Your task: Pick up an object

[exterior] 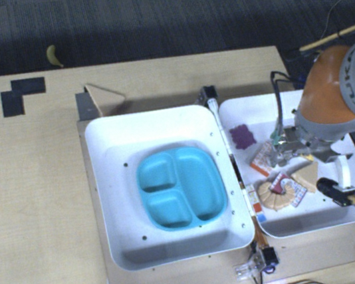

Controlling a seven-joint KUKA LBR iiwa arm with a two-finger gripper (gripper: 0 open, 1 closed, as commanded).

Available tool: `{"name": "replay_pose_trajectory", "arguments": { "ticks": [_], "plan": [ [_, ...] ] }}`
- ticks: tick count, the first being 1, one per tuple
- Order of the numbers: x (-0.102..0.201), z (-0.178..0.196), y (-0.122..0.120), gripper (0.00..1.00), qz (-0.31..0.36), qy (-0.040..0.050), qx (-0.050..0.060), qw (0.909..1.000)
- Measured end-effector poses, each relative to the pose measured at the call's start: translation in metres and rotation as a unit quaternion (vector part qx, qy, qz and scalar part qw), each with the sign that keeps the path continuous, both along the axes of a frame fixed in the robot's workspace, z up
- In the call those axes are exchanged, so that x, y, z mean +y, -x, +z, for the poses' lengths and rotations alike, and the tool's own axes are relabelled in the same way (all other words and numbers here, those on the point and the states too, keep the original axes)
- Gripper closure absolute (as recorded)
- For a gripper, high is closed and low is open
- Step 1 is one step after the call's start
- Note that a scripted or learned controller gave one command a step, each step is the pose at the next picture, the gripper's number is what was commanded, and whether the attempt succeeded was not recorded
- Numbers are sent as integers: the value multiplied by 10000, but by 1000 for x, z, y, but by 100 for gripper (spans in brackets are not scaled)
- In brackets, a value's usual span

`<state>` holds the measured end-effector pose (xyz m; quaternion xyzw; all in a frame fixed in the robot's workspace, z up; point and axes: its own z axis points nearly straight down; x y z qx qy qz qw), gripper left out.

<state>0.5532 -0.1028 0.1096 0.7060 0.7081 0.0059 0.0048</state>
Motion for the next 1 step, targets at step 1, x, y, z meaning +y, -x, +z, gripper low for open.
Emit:
{"name": "replay_pose_trajectory", "arguments": {
  "ticks": [1],
  "plan": [
    [0,0,0,0,1,-1,3,10000]
  ]
}}
